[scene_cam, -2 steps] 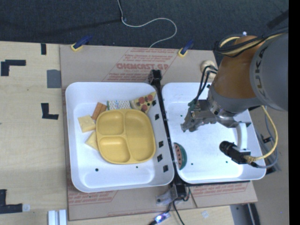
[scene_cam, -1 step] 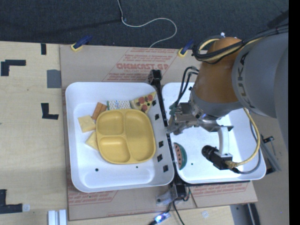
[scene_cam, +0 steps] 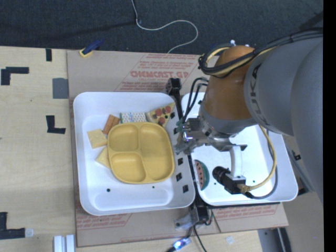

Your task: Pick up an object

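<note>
Looking down on the desk (scene_cam: 31, 140) from my remote station, I find the arm (scene_cam: 231, 96) reaching in from the right, its orange band hanging over the seam between the two white bins. The wrist body hides the gripper beneath it, so I cannot tell how it is set, and I see nothing held. From the arm's position over the inner rims I judge it to be descending or hovering near the seam; which bin it is aiming at I cannot say.

Left bin (scene_cam: 89, 188): a yellow divided plate (scene_cam: 140, 152) with three compartments lies near the middle, flat and right way up, the compartments bare. Tucked along its upper left edge are tan cracker-like pieces (scene_cam: 97, 138) and a brown one (scene_cam: 111, 123), partly under the plate rim. Beyond the plate's far edge sit a small patterned item (scene_cam: 132, 117) and a printed pizza-like slice (scene_cam: 163, 113), close to the inner wall.

Right bin (scene_cam: 281, 190): a watermelon-slice toy (scene_cam: 202, 174) lies hard against the left wall, just beside the arm's lower housing. Much of this bin's floor is covered by the arm.

My judgement: any of these could serve as the object to pick; the flat pieces wedged under the plate would be awkward to grasp.
</note>
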`<state>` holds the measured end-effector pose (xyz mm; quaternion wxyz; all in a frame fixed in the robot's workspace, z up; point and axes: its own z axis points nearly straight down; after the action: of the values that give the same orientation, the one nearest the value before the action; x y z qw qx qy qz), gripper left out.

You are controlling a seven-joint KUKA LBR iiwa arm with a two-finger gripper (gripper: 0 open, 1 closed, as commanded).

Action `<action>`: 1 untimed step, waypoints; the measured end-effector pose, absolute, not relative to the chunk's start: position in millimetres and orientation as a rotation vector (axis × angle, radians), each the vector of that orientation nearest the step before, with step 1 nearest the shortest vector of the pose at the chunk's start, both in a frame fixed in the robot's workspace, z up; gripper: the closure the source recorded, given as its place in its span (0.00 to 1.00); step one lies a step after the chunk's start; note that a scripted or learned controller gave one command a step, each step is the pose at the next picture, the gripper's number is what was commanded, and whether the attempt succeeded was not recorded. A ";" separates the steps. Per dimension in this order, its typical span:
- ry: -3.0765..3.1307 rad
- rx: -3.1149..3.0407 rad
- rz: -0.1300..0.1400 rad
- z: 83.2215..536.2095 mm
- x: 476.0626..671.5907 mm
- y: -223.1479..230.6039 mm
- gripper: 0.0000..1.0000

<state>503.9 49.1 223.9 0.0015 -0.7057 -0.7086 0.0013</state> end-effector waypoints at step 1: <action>-2.220 -2.220 0.006 216.9 498.1 50.1 1.00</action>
<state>498.1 50.1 216.9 0.0010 -0.7071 -0.7071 0.0018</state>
